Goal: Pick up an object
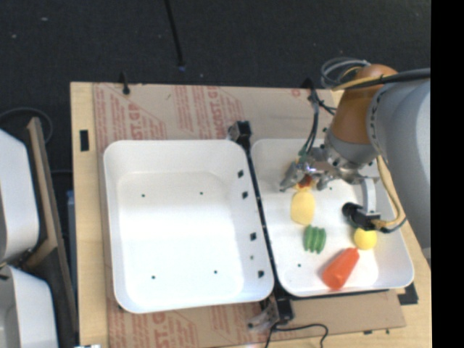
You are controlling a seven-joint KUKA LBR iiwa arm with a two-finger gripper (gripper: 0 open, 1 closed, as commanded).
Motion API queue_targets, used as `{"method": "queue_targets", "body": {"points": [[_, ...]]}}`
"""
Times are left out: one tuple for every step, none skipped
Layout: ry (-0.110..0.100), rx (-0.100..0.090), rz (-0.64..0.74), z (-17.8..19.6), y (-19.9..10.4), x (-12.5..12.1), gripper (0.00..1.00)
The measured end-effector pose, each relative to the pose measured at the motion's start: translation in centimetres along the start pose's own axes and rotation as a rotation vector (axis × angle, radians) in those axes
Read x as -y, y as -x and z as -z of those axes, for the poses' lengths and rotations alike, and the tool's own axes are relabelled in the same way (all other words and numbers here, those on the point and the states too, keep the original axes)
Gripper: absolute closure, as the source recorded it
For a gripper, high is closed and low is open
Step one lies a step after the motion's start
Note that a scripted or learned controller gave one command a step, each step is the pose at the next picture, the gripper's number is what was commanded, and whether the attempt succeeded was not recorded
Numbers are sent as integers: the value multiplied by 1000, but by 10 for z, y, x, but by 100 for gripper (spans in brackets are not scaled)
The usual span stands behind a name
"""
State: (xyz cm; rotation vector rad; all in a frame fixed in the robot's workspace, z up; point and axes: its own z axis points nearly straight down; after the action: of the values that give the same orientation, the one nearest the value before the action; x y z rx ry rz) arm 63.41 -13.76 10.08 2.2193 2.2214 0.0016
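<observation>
Gripper [308, 181] hangs low over the rear half of the right bin [281, 223], reaching in from the right. From this slanted angle I cannot tell whether it is apart or together, and nothing is seen clamped in it. Beside that bin, their rims touching, sits the left bin [181, 216]. Four things lie in the right bin. An orange carrot-shaped piece [339, 267] lies tilted near the front rim. A pale yellow rounded piece [303, 207], perhaps a toy lemon, sits just below the gripper, possibly touching it. A ribbed green piece [314, 238] lies just in front of the yellow one. A small yellow ball [365, 238] rests to the right, near the orange piece's upper end.
</observation>
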Motion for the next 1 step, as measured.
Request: {"method": "queue_targets", "body": {"points": [[-1, 0, 0, 0, -22, -32, 0]]}}
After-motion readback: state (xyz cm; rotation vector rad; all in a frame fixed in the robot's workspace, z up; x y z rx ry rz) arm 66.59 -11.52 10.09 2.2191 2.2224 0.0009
